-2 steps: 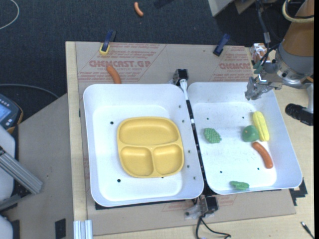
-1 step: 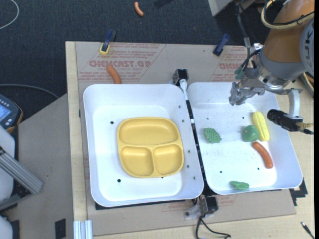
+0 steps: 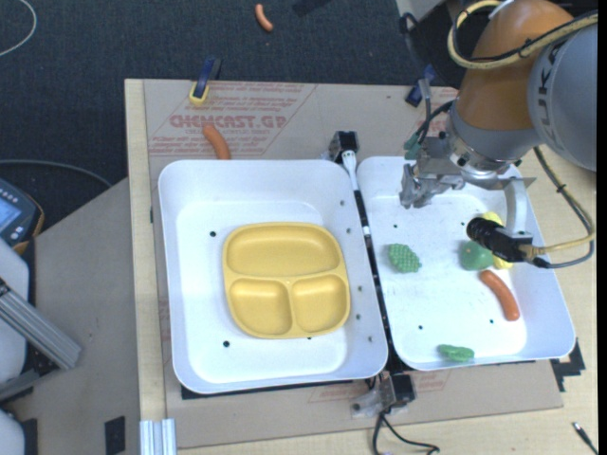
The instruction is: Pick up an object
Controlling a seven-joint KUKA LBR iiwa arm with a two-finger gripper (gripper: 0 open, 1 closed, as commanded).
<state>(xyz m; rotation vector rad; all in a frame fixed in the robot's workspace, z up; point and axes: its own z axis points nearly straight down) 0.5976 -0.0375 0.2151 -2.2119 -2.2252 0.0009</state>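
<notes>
My gripper hangs over the far part of the right bin, above bare white floor, with nothing seen between its fingers. A knobbly green piece lies just in front of it, toward the bin's left side. A green and yellow toy rests at the right, partly behind a black part of the arm. An orange sausage lies beside it near the right wall. A small green piece sits at the near edge.
The left bin holds a yellow divided tray. An orange sausage and a blue-yellow clamp lie on the cardboard behind the bins. A black clip sits between the bins' far corners. Cables run along the right.
</notes>
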